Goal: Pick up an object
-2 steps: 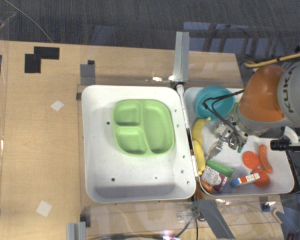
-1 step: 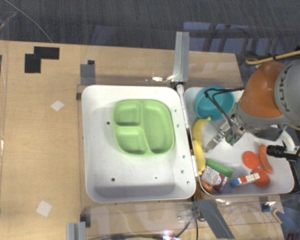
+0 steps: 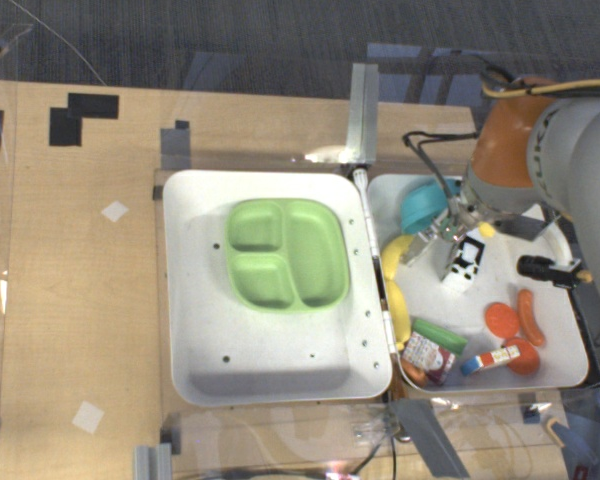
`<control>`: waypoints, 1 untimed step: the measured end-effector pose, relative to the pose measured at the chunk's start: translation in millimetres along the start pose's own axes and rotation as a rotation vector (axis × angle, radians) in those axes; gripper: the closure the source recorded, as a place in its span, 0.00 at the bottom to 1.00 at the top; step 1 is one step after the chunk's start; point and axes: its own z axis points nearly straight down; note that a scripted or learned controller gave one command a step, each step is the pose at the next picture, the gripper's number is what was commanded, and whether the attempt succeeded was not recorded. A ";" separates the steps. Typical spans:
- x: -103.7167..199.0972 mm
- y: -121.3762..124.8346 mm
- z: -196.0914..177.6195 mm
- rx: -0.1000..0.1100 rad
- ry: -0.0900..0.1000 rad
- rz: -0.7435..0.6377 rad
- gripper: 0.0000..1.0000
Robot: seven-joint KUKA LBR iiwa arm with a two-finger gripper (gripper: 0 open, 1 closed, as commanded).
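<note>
Nearest the camera, along the right bin's (image 3: 580, 368) front edge, lie a snack packet (image 3: 427, 356), a marker (image 3: 490, 359) and orange toys. Farther back, the arm's jaws (image 3: 442, 236) hover over a yellow banana (image 3: 395, 283), whose long axis runs front to back beside the bin's left wall. Whether the jaws are wide or narrow cannot be told.

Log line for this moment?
arm: over right bin | gripper: low, by teal cup and banana | left bin: green tray
</note>
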 end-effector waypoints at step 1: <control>3.3 -9.5 0.3 -0.014 -0.009 0.204 0.00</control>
